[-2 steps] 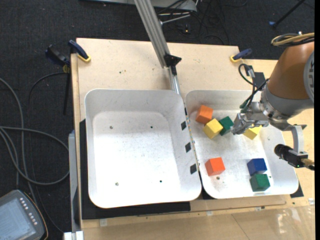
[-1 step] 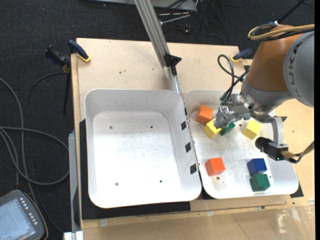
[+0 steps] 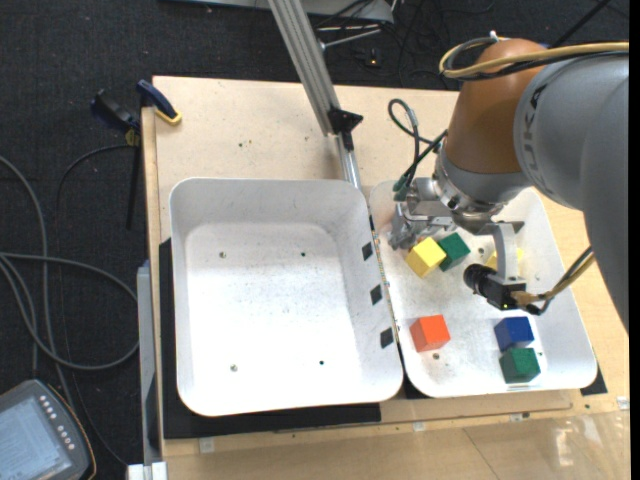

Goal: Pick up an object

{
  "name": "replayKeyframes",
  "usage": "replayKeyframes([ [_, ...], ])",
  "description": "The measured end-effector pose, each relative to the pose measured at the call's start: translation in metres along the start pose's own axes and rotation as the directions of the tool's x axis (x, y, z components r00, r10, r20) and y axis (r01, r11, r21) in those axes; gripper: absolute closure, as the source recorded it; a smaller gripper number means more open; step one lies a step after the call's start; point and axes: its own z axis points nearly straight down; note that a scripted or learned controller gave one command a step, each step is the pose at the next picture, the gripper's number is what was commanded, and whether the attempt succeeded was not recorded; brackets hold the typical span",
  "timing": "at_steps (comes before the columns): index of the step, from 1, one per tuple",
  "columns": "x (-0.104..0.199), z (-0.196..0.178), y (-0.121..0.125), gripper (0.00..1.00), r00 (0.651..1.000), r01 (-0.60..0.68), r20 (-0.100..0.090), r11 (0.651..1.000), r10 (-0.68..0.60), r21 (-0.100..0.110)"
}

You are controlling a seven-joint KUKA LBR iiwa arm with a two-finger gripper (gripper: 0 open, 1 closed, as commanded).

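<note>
Arm [image 3: 560,108] cut off by right edge, covering far part of right bin [image 3: 560,338]. Green block [image 3: 455,248] partly hidden behind yellow block [image 3: 426,256]. Jaws' state unreadable beneath wrist. Screen device [image 3: 35,438] cropped at bottom-left corner.

Arm [image 3: 540,108]: grey with orange band, reaching from right over right bin [image 3: 570,343]
Gripper [image 3: 415,230]: low over bin's upper left part, just beside yellow block [image 3: 425,257]
Green block [image 3: 455,249]: touching yellow block
Orange block [image 3: 431,332]: apart, near bin's front
Blue block [image 3: 513,330]: touching dark green block [image 3: 520,365]
Left bin [image 3: 270,288]: white, speckled
</note>
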Motion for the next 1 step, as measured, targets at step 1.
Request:
replayKeyframes([
  [1,0.0521,-0.016,0.0161,1.0,1.0,-0.001,0.0,1.0,0.001,-0.002],
])
